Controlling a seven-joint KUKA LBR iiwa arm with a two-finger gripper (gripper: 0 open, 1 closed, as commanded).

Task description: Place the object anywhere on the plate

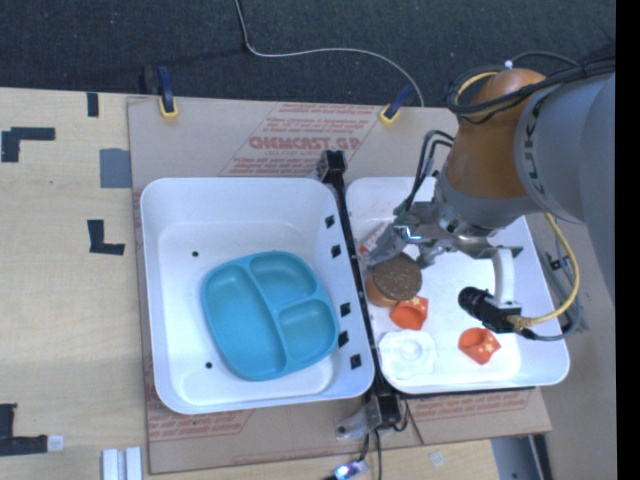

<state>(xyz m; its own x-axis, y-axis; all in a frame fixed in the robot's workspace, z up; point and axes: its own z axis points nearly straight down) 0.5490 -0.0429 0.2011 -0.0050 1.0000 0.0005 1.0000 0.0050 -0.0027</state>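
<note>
The tool (400, 240) hangs low in the right bin (535, 373), by that bin's left wall, directly above a round brown disc-shaped object (396, 281) that lies flat on the bin floor. Whether the tool is spread or pressed together cannot be told, and nothing visibly sits in it. Just below the disc lie an orange piece (409, 314) and a white round piece (408, 351); another orange piece (479, 343) sits toward the bin's lower right corner. The blue three-compartment plate (270, 313) rests in the left bin (165, 203), across the dividing wall, so the coming carry likely runs leftward. The arm (520, 148) enters from the right, its wrist bent downward.
</note>
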